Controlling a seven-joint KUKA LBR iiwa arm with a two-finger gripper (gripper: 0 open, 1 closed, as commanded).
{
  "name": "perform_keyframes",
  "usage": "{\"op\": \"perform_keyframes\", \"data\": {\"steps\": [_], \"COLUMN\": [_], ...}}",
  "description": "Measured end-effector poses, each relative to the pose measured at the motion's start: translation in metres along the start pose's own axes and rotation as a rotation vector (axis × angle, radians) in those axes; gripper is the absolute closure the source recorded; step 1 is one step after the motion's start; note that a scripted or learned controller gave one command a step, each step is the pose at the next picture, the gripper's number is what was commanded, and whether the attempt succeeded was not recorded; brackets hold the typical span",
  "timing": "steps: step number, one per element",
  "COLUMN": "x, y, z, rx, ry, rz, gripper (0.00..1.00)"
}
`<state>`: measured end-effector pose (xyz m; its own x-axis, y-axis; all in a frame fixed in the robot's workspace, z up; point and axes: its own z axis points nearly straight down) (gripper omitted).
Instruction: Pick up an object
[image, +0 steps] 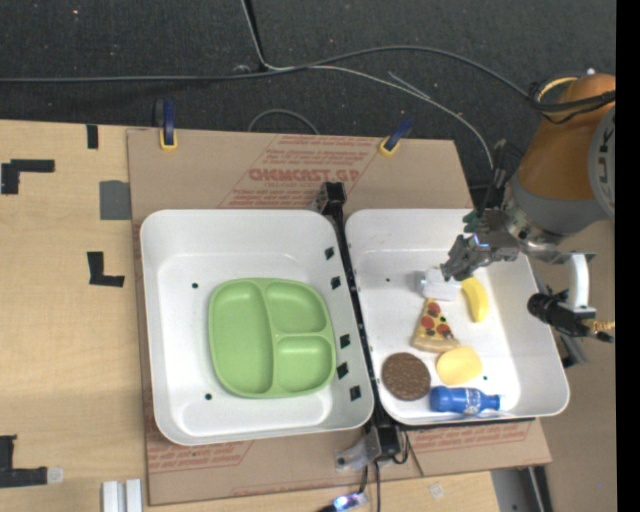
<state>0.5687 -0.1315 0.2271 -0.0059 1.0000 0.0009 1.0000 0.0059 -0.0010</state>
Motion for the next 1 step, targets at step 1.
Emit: {"op": "perform_keyframes", "data": {"steps": [1], "x": [0.0544], "y": [0.0136], "z": [-0.009], "rx": [0.0], "ry": [0.0], "rz": [-0.001], "gripper": [1.0]}}
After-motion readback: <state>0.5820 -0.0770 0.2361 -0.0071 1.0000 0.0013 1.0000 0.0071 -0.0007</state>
